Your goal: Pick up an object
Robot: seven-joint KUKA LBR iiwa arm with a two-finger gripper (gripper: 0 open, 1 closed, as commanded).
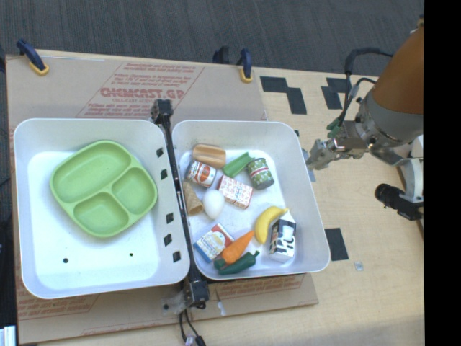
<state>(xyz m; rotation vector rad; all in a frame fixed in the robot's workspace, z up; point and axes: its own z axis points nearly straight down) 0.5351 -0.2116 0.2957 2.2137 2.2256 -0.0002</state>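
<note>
Beside the right bin [308,215], over bare bench [374,265], your gripper [317,154] hangs; you cannot tell its state. Your banana [266,223] lies inside that bin, against a milk carton [284,238].

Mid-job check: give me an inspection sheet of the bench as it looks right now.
Surface: bench with taped cardboard under both bins.
Job's things: right bin holds a banana, carrot, egg, cans and small cartons, crowded together.
Clutter: left bin holds a green divided plate.
Grippers: gripper outside the right bin's right edge, holding nothing seen.
Cables: black cable at the front edge.
Surroundings: blue clamps; dark carpet.
</note>
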